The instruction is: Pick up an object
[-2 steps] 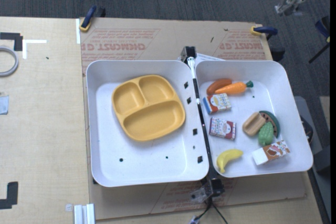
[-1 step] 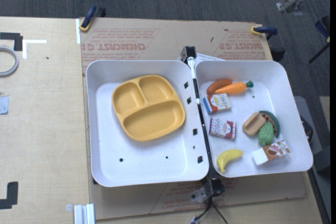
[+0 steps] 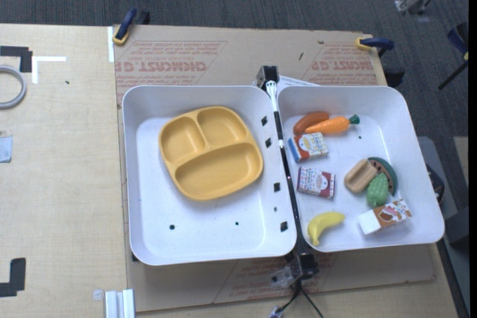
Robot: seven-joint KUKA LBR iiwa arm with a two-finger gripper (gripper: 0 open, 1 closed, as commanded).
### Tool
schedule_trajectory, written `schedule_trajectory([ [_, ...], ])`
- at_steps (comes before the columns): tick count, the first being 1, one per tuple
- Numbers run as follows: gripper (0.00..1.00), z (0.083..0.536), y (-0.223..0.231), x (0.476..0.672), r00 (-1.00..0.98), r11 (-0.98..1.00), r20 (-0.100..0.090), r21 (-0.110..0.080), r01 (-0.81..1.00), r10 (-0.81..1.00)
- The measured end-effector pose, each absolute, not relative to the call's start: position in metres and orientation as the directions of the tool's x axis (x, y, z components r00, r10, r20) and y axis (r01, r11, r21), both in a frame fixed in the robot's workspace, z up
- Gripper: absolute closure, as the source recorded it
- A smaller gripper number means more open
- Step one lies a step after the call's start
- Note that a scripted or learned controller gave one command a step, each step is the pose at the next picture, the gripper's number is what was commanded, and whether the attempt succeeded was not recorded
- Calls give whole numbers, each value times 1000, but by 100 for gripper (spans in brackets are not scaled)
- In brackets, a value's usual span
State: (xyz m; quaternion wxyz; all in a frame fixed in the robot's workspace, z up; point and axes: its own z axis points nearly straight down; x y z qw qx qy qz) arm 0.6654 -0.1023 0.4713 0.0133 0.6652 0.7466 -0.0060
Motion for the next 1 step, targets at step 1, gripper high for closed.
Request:
schedule_trajectory([
  [1, 100, 480, -102, 666, -117, 118, -30, 9, 993, 993],
])
